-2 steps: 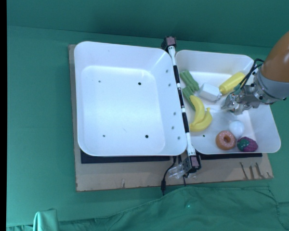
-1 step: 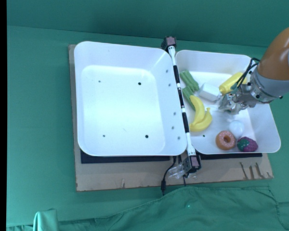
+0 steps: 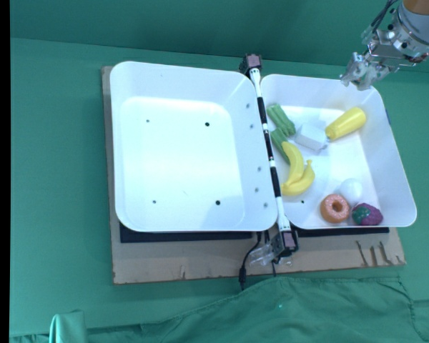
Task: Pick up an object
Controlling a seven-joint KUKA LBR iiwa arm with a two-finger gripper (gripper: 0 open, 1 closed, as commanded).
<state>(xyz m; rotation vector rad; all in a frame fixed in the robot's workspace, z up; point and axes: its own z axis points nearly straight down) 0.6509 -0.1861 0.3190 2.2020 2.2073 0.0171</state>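
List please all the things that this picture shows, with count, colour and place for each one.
bins: 2, white, side by side on the bench
bananas: 2, yellow, right bin, near its left wall
green vegetable: 1, green, right bin, above the bananas
white block: 1, white, right bin, middle top
yellow bottle: 1, yellow, right bin, beside the white block
donut: 1, orange, right bin, bottom
white ball: 1, white, just above the donut
purple fruit: 1, purple with a green top, right bin, bottom right corner
gripper: 1, grey metal, above the right bin's top right edge
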